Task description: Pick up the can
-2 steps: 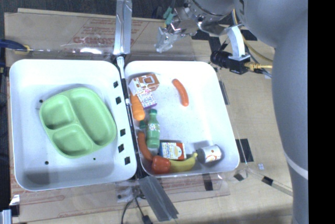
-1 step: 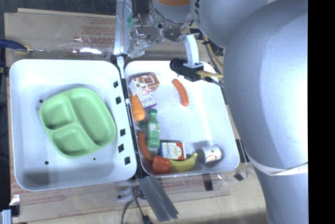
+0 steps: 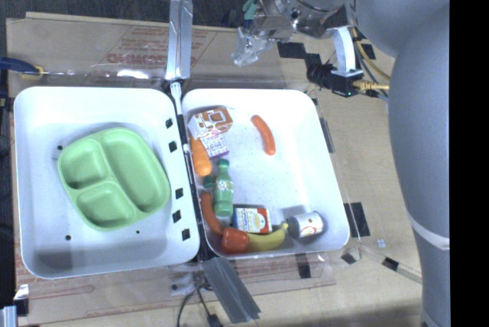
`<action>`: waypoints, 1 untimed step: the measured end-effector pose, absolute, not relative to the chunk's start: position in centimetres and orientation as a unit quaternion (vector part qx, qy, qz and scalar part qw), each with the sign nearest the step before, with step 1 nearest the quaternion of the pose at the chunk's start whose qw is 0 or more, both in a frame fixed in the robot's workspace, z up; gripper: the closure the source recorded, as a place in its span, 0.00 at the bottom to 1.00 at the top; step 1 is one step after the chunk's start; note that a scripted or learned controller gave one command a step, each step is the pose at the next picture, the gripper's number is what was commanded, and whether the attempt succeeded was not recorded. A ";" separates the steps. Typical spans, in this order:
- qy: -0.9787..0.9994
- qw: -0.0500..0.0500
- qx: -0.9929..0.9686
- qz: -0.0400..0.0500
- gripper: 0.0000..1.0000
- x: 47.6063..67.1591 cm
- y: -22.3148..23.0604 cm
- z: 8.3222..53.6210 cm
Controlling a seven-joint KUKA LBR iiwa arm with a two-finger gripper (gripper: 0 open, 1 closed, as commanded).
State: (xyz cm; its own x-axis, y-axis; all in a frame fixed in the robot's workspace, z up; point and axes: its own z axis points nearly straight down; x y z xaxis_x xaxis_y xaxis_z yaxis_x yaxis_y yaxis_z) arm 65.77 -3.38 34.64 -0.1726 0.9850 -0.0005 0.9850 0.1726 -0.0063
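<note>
Camera view: The gripper (image 3: 248, 49) is being held at the upper centre of the frame, above the far rim of the right bin (image 3: 325, 134). Whether it is released or clenched cannot be told, and nothing is being seen in its grasp. The can (image 3: 306, 225) is lying on its side in the lower right corner of that bin, so it is being placed well apart from the gripper, down-frame and slightly right. Its long axis is running roughly left to right. It is appearing as a smooth metal cylinder, white-labelled with red marking. A curved yellow banana (image 3: 267, 239) is lying just beside its left end.
</note>
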 end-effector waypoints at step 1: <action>-0.720 0.004 -0.694 0.004 1.00 65.7 -0.2 24.2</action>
State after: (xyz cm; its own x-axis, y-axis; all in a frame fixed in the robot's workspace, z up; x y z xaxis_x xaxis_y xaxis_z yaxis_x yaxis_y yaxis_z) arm 65.65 -0.17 24.16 -0.0378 0.9993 -0.0006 0.9992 0.0378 -0.0109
